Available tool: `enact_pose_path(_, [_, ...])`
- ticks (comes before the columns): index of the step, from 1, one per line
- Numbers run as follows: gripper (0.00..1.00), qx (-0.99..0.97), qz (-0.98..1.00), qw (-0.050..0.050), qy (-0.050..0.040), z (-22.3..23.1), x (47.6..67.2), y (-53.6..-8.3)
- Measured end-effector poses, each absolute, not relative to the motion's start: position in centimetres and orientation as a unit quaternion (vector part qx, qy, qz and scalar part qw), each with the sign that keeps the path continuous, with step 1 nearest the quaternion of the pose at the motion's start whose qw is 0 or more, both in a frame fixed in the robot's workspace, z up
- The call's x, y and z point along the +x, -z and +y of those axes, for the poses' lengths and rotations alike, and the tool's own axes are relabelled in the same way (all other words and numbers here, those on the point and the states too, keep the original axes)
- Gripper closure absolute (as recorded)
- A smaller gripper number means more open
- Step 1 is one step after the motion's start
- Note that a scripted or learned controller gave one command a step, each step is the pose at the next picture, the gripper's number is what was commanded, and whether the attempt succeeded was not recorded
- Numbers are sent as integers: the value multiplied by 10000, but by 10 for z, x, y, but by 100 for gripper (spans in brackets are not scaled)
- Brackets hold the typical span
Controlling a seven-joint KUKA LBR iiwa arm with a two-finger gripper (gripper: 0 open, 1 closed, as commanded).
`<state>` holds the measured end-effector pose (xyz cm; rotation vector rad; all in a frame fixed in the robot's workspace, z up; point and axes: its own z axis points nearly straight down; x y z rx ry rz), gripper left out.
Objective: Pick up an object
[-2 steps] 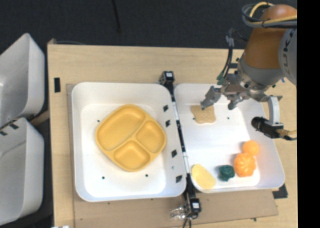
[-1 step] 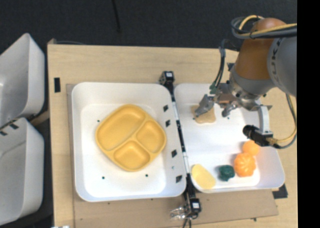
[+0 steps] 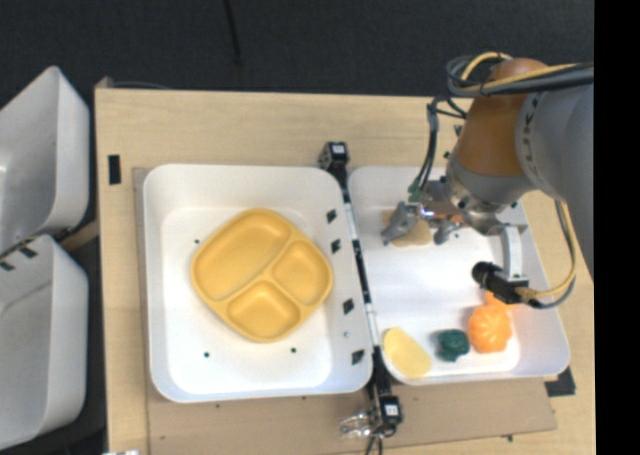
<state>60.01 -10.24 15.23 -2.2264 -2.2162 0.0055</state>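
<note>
Camera view has the bench (image 3: 120, 243) carrying two bins; the left bin (image 3: 160, 363) holds a yellow divided plate (image 3: 262, 273). My gripper (image 3: 412, 225) is low in the right bin (image 3: 545, 348), over a small brownish object (image 3: 418, 236). Whether my fingers pinch it, I cannot tell. Next I'd lift and check.

Small tan object (image 3: 418, 234) at the hand (image 3: 415, 224), half-hidden, its kind unclear.

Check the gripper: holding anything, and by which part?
Cannot tell. The gripper is low in the right bin with something brownish at its tip, but no grasp is visible.
</note>
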Motion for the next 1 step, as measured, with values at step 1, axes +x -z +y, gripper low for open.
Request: enact_pose_path(1, [0, -7088, -7054, 2, -20, -104, 599, -100])
